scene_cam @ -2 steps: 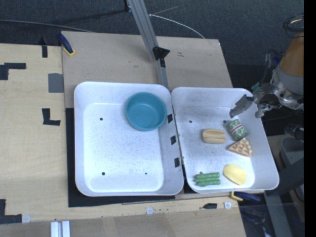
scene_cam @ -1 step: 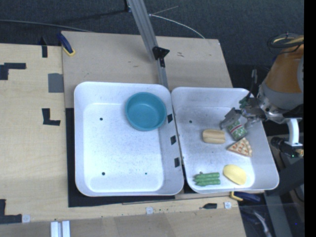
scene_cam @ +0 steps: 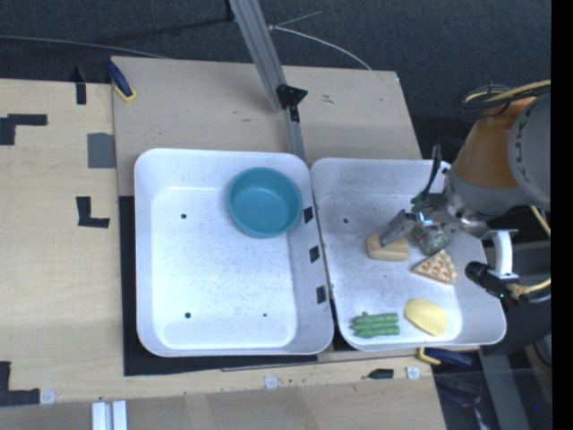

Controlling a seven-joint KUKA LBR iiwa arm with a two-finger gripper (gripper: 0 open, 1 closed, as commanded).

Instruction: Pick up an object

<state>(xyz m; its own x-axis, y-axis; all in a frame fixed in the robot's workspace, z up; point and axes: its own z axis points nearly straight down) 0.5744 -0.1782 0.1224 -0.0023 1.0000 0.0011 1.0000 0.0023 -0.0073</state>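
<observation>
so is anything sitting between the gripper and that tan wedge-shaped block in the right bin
Nothing visible. The gripper hangs right beside the tan wedge-shaped block, with bare bin floor around it. The pizza-slice toy lies off to the other side, out of the way.

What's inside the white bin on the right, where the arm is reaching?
The right bin holds a tan bread-like piece, a pizza slice, a yellow lemon-like item and green beans. The gripper hangs beside the tan piece, hiding the floor beneath it.
</observation>
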